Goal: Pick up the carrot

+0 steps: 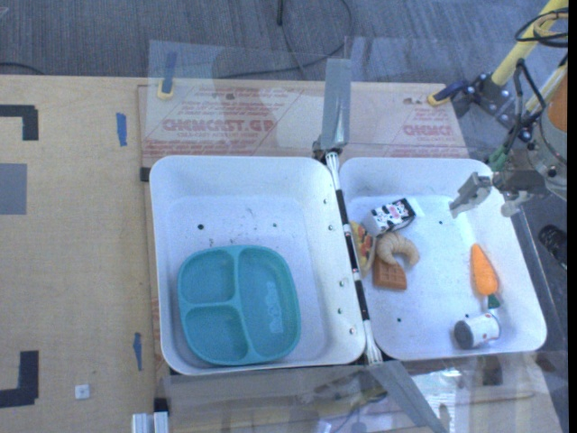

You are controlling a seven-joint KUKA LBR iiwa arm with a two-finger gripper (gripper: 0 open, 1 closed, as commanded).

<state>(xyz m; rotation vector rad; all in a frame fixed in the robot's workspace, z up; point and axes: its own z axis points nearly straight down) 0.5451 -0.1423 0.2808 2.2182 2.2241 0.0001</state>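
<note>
The orange carrot (484,271) lies lengthwise near the right wall of the right bin (433,345), its green end pointing to the front. My gripper (491,198) hovers over the bin's far right corner, behind the carrot and apart from it. Its two grey fingers are spread open with nothing between them.
In the right bin lie a black-and-white spotted carton (393,213), a croissant (399,249), a brown waffle piece (390,278), a small yellow-red item (363,242) by the left wall and a white-grey cylinder (476,330) just in front of the carrot. A teal divided plate (238,305) sits in the left bin (243,183).
</note>
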